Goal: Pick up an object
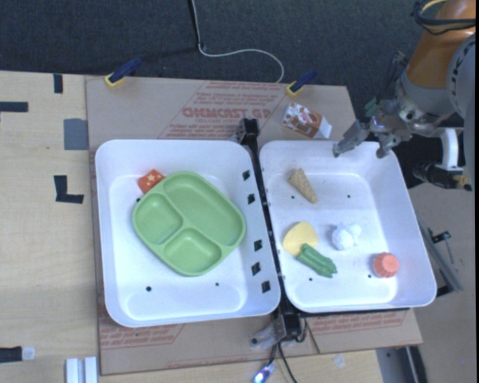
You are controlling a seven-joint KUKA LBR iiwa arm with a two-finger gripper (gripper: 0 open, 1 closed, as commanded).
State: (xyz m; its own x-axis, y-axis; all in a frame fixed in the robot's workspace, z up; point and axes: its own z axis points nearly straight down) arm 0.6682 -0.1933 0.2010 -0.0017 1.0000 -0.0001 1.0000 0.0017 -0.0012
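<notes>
in the right bin (399,190) lie a tan cone (302,184) near its upper left, a yellow piece (298,236) touching a green pod (318,262) below that, a white lump (345,236) near the middle, and an orange-red ball (385,265) toward the lower right. the gripper (359,144) hangs over the bin's upper edge, fingers spread apart, nothing between them. left of the right bin, the left bin (112,214) holds a green divided plate (188,223) and a small red block (150,181). a small packet (305,120) lies on cardboard above the right bin.
</notes>
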